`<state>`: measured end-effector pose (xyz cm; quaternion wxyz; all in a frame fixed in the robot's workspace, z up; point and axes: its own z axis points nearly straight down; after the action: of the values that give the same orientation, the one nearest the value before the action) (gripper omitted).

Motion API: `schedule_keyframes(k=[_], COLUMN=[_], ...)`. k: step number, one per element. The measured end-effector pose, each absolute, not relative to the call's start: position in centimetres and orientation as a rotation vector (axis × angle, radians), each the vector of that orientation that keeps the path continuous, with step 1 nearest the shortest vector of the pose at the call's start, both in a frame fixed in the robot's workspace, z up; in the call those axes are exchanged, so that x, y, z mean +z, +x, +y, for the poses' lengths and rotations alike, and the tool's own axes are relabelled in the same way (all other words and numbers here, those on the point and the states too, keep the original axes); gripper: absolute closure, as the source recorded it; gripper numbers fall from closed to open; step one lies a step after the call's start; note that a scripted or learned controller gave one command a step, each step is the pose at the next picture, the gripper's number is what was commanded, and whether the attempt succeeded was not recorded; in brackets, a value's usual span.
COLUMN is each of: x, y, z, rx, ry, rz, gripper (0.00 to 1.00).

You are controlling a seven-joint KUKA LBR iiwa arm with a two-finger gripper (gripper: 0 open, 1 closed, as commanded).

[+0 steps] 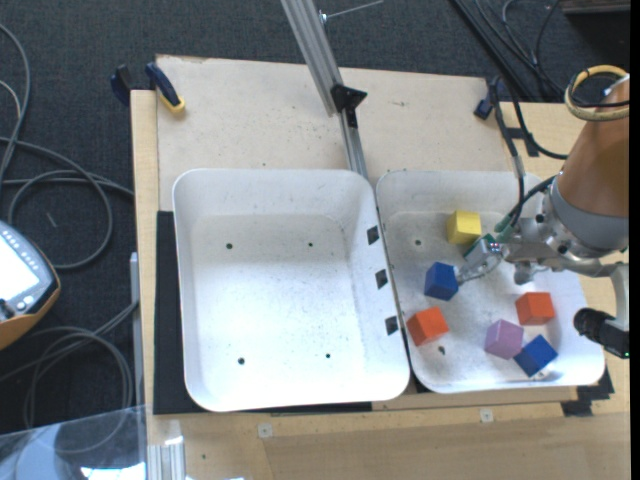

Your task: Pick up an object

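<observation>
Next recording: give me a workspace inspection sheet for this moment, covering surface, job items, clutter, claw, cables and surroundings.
Surface: wooden bench bearing two white bins, the left bin and the right bin, side by side.
Job's things: all in the right bin: yellow cube, blue cube, orange cube, second orange cube, purple cube, second blue cube.
Clutter: clamps at the bench's far corners, one yellow-handled.
Claw: claw low over the right bin, between the yellow cube and the blue cube; finger state unclear.
Cables: black cables on the floor to the left; more at top right.
Surroundings: dark carpet; metal pole rising behind the bins.
</observation>
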<state>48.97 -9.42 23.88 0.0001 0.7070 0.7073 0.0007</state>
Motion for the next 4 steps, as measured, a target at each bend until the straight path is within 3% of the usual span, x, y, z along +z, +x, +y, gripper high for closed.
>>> schedule_keyframes(k=[1, 2, 3, 4], x=[12.7, 9.8, 9.9, 9.9], y=[55.3, 55.9, 59.2, 55.5], z=[-9.2, -8.7, -14.3, -8.1], rx=[-0.006, -0.004, -0.008, -0.001], ry=[2.224, 2.225, 2.241, 2.221], rz=[2.228, 2.226, 2.233, 2.232], gripper=[0.00, 0.00, 0.00, 0.00])
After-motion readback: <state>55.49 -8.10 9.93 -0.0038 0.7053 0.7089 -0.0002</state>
